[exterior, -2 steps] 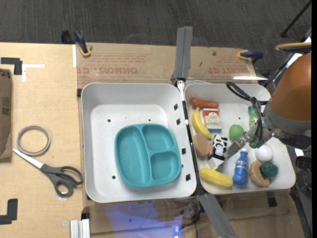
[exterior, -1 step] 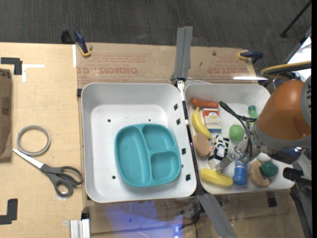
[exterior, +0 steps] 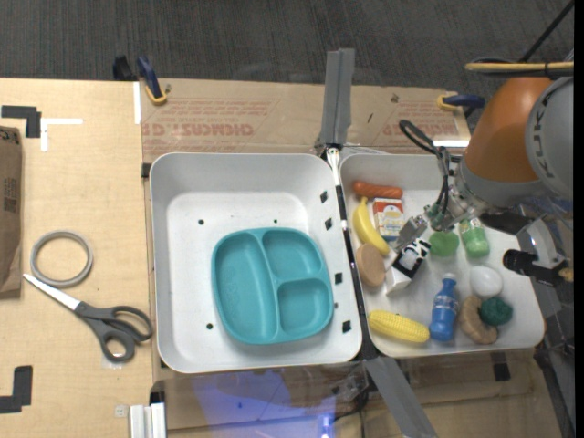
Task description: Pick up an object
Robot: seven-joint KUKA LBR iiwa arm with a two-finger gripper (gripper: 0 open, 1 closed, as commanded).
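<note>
The grey two-finger gripper point(exterior: 418, 231) hangs low in the right white bin point(exterior: 525, 336), its fingers spread, nothing between them. Just beside it a small black-and-white object point(exterior: 410, 259) (shape unclear) lies tilted, near the curved yellow banana point(exterior: 368, 226), which runs top-to-bottom.

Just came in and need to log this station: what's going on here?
A grey and orange robot arm reaches in from the right over the right bin, which is full of small items: a banana, a corn cob, a blue bottle and others. Its claw hangs low among them. The left bin holds a teal divided plate. Scissors lie on the bench.
</note>
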